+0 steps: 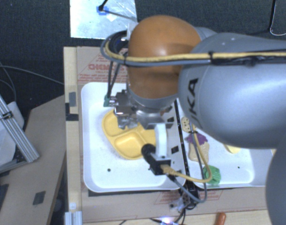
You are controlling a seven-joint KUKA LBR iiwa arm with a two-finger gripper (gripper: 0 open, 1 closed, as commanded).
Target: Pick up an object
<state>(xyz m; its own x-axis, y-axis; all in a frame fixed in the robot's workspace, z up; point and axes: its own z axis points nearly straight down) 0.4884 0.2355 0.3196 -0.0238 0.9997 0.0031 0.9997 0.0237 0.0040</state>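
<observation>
The yellow plastic divided dish sits toward the left edge of the shallow white bin. The gripper is right over the dish's far side, and honestly I can't tell whether it's clamped or loose. A small green block lies by the bin's near edge, with a beige-and-purple toy just beyond it.
</observation>
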